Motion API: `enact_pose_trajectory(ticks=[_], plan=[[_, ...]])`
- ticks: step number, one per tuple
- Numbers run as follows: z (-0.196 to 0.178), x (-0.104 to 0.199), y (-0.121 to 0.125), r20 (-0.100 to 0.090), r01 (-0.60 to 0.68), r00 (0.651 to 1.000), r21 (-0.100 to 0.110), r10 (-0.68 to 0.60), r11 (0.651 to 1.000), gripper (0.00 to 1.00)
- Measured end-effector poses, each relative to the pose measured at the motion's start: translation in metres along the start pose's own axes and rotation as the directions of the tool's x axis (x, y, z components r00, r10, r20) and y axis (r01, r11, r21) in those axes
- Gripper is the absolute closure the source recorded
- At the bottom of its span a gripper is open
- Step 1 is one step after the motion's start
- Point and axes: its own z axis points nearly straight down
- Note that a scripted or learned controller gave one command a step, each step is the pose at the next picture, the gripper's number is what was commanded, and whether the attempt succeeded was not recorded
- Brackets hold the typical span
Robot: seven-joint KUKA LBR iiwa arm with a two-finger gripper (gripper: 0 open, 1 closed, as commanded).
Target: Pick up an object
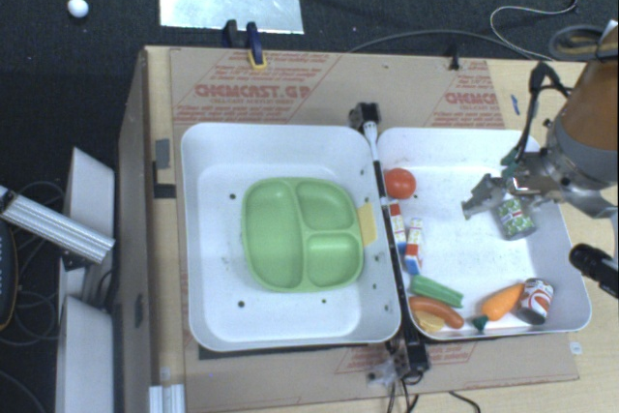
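Observation:
My gripper hangs over the upper right part of the right bin, at the end of the grey arm with its orange band. Just below and to the right of it lies a small green and grey can, close to the gripper; whether they touch is unclear. Farther left in the same bin sit a red tomato and two small red, white and blue boxes. Along the front edge lie a green vegetable, a hot dog, a carrot and a red and white can.
The left bin holds a green divided plate. A black divider runs between the bins. Cables trail over the cardboard behind the right bin.

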Motion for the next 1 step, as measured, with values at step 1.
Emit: enact_pose_trajectory(ticks=[1], plan=[[0.1964,-0.0433,0.0026,0.001,-0.003,1.0,0.0,0.003,1.0,0.0]])
